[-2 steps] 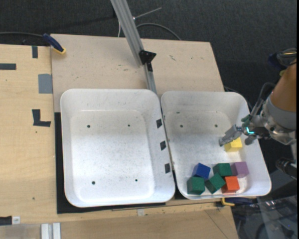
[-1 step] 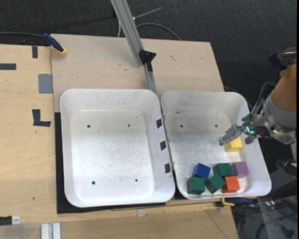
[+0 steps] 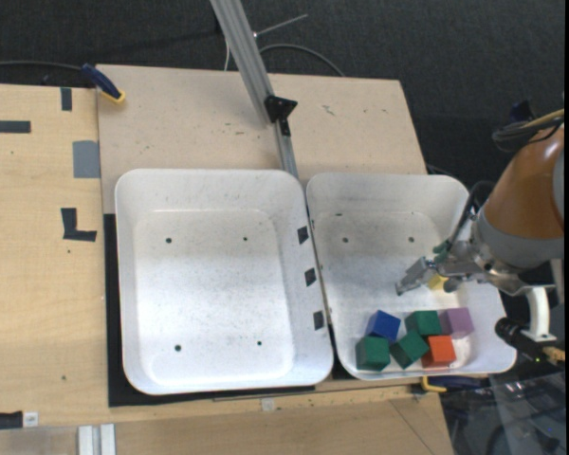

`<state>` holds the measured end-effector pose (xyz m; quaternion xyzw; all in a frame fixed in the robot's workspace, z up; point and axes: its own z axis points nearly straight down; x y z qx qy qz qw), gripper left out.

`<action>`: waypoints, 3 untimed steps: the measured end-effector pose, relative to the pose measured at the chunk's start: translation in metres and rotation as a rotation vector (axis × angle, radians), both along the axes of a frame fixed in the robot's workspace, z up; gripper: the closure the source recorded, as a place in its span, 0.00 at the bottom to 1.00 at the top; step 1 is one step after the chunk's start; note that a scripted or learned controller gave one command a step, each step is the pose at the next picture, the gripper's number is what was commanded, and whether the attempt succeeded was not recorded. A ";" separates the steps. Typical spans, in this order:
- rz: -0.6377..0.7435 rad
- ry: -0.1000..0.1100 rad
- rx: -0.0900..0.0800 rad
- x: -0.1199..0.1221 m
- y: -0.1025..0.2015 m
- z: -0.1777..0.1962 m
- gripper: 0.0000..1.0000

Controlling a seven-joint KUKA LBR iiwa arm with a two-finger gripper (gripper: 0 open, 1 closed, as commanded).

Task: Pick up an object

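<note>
In the right bin (image 3: 360,207), a cluster of small blocks lies at the near right corner: a blue cube (image 3: 384,325), three green blocks (image 3: 373,353) (image 3: 410,349) (image 3: 424,323), an orange cube (image 3: 441,350) and a pale purple cube (image 3: 458,321). My gripper (image 3: 419,276) hangs low over the bin's right side, just above and behind the cluster, angled toward the left. A small yellow piece (image 3: 437,281) and a green bit (image 3: 441,251) show right at the gripper; whether they are loose objects or parts of it is unclear.
The left bin (image 3: 133,254) sits beside the right one, their rims touching at the middle. A slanted metal pole (image 3: 251,55) runs down to the bins' shared back edge. The grey and orange arm (image 3: 526,207) overhangs the right bin's right wall.
</note>
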<state>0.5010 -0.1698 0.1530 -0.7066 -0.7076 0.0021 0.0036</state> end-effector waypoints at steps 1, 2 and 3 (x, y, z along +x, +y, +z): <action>-0.002 0.001 0.000 -0.009 -0.003 -0.061 0.00; -0.001 -0.005 -0.001 -0.010 -0.002 -0.061 0.00; -0.001 -0.004 0.000 -0.010 -0.002 -0.052 1.00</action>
